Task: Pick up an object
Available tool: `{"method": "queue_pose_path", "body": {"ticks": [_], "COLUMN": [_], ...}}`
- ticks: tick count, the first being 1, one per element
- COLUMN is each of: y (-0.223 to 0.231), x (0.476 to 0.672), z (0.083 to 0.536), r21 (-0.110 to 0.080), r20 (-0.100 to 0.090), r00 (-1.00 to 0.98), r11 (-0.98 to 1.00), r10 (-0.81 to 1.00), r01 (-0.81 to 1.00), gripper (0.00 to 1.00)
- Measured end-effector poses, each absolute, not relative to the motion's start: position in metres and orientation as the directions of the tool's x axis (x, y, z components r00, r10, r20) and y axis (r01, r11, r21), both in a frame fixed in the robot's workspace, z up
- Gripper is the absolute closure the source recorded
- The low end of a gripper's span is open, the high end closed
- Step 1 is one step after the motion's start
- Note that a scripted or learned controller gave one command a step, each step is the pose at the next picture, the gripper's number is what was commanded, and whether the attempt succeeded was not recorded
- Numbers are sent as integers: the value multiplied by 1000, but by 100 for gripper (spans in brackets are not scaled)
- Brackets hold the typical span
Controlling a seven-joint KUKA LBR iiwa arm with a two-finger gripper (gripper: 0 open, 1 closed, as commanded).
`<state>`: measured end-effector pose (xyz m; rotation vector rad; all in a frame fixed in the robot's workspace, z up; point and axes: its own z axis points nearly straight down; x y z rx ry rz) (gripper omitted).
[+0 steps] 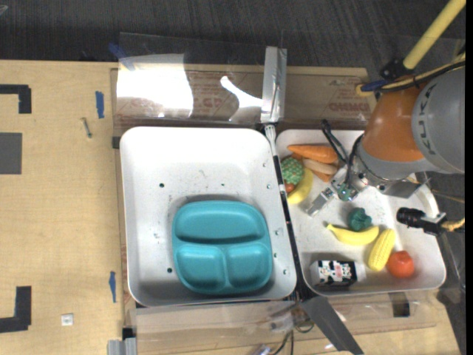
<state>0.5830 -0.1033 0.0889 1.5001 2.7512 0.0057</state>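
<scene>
My gripper (331, 196) hangs over the upper left part of the right bin (436, 279), below the orange band of the arm. Its two metal fingers (318, 201) stand apart, open, with nothing between them. Toy foods lie around it: an orange carrot (313, 153) and a green piece (292, 171) up and to the left, a small teal piece (360, 218) just down to the right, and a yellow banana (352, 234) below that. A yellow corn cob (380, 248) and a red tomato (400, 264) lie near the bin's lower right.
A black and white box (336, 272) lies at the right bin's front edge. The left bin (148, 161) holds a teal divided plate (221, 245). A ridge between the bins (284, 198) runs close to my gripper's left. A black cable fitting (415, 218) sits at the right.
</scene>
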Motion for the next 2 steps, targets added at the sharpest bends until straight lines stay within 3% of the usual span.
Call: {"method": "queue_pose_path", "body": {"ticks": [1, 2], "y": [-101, -105], "x": [641, 663], "z": [88, 87], "r21": [4, -7], "r20": [-6, 0], "r00": [-477, -259], "r11": [477, 259], "r10": [879, 966], "r01": [879, 966], "gripper": [0, 0]}}
